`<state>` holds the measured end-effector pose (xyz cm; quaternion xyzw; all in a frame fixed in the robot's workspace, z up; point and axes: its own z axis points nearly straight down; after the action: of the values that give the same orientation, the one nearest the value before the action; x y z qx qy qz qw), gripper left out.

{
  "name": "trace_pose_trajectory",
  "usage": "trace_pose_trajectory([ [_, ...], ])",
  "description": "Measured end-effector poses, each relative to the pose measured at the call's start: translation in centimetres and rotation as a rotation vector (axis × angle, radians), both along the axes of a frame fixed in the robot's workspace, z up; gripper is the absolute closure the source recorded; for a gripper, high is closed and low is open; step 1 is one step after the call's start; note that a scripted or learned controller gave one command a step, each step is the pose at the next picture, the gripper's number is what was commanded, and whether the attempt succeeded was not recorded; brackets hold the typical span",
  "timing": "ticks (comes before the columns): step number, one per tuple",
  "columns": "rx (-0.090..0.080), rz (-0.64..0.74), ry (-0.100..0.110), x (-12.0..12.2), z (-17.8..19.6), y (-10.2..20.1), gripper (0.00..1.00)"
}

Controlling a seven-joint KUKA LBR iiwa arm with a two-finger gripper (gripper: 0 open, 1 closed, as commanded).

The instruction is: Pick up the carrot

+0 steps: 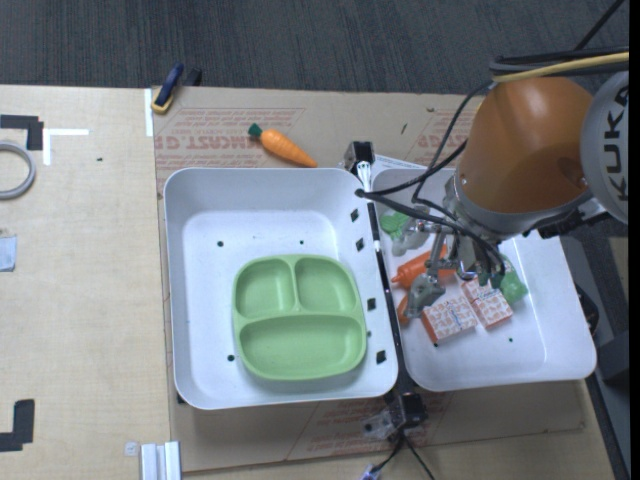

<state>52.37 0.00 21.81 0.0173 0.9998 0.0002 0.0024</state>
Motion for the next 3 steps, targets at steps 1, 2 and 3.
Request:
trace_pose_trajectory([
  [1, -0.001, 0.214, 0.0, 4.7, 4.9, -0.9, 0.0],
  [2, -0.001, 0.328, 0.003, -2.8, -2.6, 2.1, 0.0],
  [3, -0.001, 0.551, 0.0, 3.2, -2.1, 1.3, 0.0],
])
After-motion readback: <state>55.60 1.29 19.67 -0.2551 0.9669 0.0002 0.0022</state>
